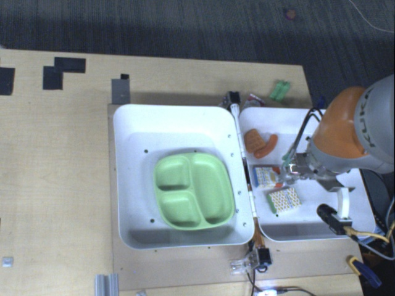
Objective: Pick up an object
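My gripper (289,171) is low inside the right bin (308,230), reaching in from the right under the orange wrist band. Its tip sits just right of a small blue-and-white packet (265,176) and just above a speckled cream square (284,200). An orange-brown curved piece (260,142) lies further back in the same bin, apart from the gripper. Whether the tip touches the packet is unclear.
The left bin (133,134) holds a green divided plate (193,190). A green toy piece (279,91) lies on the bench behind the right bin. The ridge where the two bins meet (242,165) runs close to the left of the packet.
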Controlling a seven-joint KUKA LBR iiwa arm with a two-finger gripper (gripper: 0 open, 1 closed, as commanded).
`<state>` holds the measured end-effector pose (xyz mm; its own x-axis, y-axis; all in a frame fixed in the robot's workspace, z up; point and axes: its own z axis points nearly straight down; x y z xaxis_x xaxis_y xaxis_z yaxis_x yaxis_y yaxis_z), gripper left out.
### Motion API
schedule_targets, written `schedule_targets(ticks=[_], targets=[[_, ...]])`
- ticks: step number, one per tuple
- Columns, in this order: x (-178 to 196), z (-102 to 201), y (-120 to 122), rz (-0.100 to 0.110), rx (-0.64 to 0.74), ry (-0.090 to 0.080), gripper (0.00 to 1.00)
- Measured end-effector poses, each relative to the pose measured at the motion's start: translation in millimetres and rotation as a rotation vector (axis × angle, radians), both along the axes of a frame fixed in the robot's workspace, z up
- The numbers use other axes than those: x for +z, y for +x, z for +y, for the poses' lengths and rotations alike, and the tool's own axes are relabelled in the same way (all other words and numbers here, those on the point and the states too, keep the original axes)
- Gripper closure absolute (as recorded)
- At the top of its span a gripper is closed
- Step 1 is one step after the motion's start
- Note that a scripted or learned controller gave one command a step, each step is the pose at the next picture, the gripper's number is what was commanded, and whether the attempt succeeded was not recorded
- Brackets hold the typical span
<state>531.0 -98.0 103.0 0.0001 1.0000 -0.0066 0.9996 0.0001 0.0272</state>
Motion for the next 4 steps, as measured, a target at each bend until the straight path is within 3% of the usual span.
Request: schedule_targets(ticks=[1,2,3,4], targets=[[0,0,0,0.0,0.0,0.0,0.0],[11,1,1,-0.003,0.002,0.002,1.0],[11,1,1,-0.002,0.002,0.002,0.0],[-17,15,72,0.021,0.005,0.007,0.0]])
